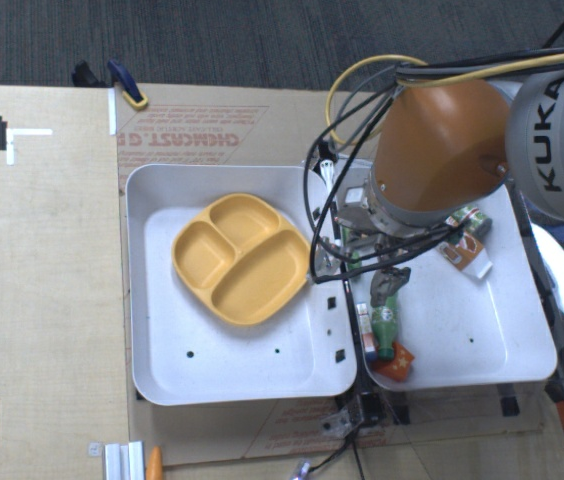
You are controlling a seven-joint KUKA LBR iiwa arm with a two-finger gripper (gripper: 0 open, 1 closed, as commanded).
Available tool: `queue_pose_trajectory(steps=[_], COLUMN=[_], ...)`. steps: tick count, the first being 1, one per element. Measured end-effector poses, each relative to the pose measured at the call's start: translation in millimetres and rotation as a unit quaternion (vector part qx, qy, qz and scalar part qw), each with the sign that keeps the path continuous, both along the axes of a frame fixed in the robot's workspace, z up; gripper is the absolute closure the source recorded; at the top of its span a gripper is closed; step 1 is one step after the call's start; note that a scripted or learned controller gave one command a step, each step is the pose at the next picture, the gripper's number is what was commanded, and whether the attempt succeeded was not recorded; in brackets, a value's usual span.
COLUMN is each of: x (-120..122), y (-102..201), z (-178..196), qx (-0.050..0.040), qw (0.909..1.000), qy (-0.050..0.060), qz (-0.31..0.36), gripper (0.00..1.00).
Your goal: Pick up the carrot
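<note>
The carrot (395, 364) lies at the front left corner of the right bin (492, 338). Its orange body points toward the bin's front wall and its green top (385, 326) points back toward the arm. My gripper (390, 286) hangs just behind the green top, under the orange wrist band (437, 148), above the left side of the right bin. Nothing shows as held in it.
A yellow divided plate (244, 258) sits in the left bin (162, 358). A thin red-and-white tube (365, 330) lies along the right bin's left wall beside the carrot. A brown and green carton (466, 242) rests at the bin's back right. Cables hang around the wrist.
</note>
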State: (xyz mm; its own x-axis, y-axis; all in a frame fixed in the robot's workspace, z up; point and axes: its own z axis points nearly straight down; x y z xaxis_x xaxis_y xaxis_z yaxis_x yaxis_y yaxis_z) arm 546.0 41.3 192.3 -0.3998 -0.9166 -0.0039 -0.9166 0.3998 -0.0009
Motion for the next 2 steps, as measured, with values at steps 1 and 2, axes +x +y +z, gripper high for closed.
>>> queue_pose_trajectory(steps=[1,2], x=[-6,6], y=[89,94], z=[-48,-99], qx=[0.0001,0.0003], qw=[1.0000,1.0000], qy=[0.001,0.000], qz=[-0.003,0.009], gripper=[0.00,0.00])
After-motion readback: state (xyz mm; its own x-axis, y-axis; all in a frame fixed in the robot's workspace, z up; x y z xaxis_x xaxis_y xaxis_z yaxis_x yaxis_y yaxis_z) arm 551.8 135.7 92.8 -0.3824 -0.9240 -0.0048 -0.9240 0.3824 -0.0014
